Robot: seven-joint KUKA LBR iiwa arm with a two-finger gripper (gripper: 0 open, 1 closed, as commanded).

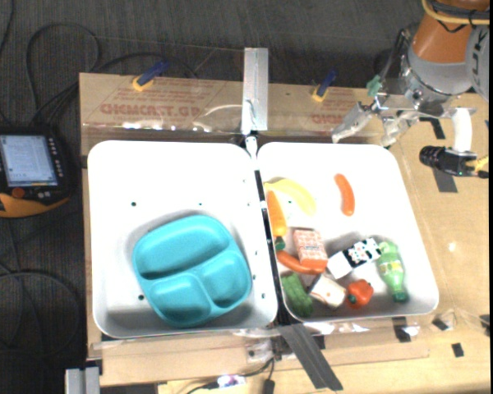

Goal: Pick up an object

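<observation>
The gripper [384,113] is seen above the right bin's [407,189] far edge; its state cannot be told. A slim orange sausage [344,194], slightly curved, is found near that bin's far edge.

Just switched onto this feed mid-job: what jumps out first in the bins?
The big blue divided plate lies alone in the left bin. The right bin holds a heap of toy food along its near side, with a green bottle at the heap's right end, and a yellow banana and an orange sausage lying apart farther back. The gripper hangs above the right bin's far edge.
</observation>
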